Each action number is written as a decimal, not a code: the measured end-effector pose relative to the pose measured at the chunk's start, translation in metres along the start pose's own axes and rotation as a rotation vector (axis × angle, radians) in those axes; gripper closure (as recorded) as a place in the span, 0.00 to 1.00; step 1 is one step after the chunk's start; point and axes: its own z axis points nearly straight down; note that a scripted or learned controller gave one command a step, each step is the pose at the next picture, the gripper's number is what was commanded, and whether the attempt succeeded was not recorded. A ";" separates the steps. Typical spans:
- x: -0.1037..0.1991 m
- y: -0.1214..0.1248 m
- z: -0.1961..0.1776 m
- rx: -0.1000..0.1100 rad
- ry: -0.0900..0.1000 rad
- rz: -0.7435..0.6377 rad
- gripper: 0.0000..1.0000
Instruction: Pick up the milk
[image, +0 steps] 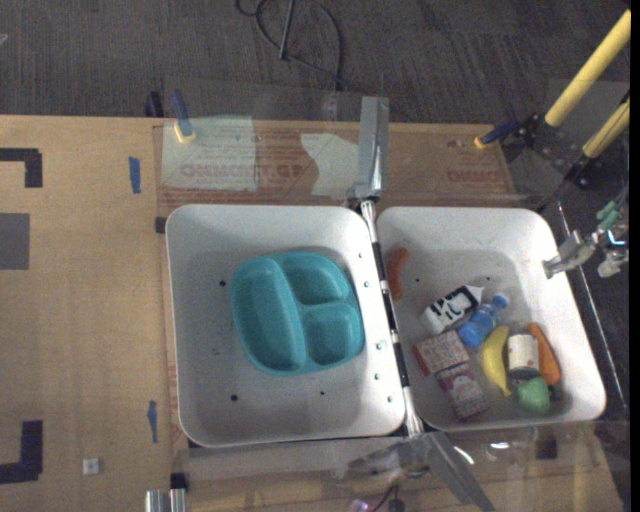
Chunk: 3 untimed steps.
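Now, starting at the left, the wooden surface (80, 300) is seen bare but for dark tape marks near its edge. The left bin (190, 400) is taken up in its middle by a teal divided plate (297, 312), three compartments showing, with open white floor left all round it, widest along the near and left walls. The two bins are seen side by side, their rims touching along a central seam.

Over in the right bin (520, 235), the far half of the floor is left open, while the things are crowded toward the near right corner. An orange sausage-like piece (398, 272) is laid against the left wall. The milk (450, 308), a small black-and-white carton, is found lying on its side near the bin's middle, just beside a blue bottle (482, 320). Two small reddish boxes (452, 372) are set nearer the front, then a banana (495, 360), a white can (521, 354), a carrot (545, 352) and a green item (535, 396).

At the right edge, above the bin's rim, the claw (585, 250) is glimpsed, partly cut off and blurred; whether it is open or closed cannot be told.
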 end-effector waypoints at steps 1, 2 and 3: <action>0.043 0.052 0.087 0.004 0.002 0.267 0.00; 0.113 0.050 0.178 -0.001 0.000 0.279 0.00; 0.112 0.051 0.169 -0.003 0.001 0.282 1.00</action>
